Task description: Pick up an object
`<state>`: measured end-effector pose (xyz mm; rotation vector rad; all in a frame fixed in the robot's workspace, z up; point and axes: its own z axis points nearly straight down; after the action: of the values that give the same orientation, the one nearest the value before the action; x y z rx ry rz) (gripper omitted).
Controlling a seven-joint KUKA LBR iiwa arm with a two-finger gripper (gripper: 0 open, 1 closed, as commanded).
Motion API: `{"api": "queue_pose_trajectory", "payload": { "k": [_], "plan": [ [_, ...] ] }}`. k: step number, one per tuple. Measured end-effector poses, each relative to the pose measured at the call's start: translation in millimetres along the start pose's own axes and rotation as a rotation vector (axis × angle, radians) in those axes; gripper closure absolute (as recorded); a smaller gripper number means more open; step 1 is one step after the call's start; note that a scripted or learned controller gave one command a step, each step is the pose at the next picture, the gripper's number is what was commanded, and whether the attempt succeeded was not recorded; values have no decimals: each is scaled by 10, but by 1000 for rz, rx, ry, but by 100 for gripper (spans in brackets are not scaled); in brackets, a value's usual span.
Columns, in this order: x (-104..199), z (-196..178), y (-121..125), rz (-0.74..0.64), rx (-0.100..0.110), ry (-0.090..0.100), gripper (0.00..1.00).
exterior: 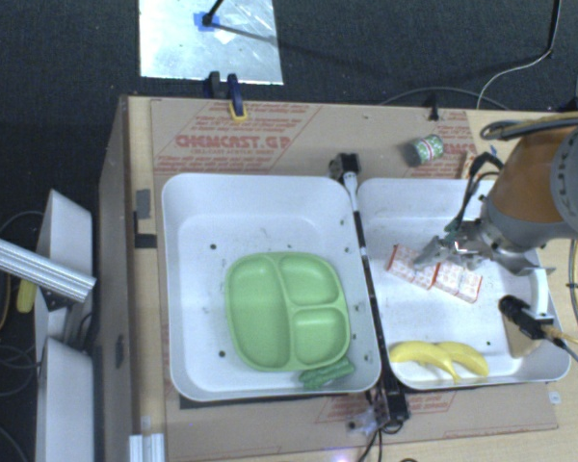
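Note:
A flat red-and-white packet [435, 273] lies in the middle of the right bin [405, 205]. A yellow banana [441, 358] rests along that bin's front wall. My gripper [446, 248] hangs low over the packet's far edge, reaching in from the right; the grey arm with its orange band [530, 176] rises behind it. I cannot see anything held in the gripper. In the left bin [202, 210] sits a green divided plate [289, 311], and a small green object [326, 373] lies at the plate's front edge.
A small greenish roll [426, 148] lies on the brown bench behind the right bin. A black divider strip [358, 248] runs between the two bins. Cables trail at the right side. A black fitting [520, 318] sits by the right bin's right wall.

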<state>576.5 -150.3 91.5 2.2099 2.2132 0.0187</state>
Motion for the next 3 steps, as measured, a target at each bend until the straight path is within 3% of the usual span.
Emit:
{"api": "queue_pose_trajectory", "payload": {
  "k": [1,2,3],
  "plan": [
    [-391,-2,-418,0,0,-1,0],
    [-562,-158,-897,1,18,2,0],
    [361,-767,-488,-3,15,2,0]
  ]
}}
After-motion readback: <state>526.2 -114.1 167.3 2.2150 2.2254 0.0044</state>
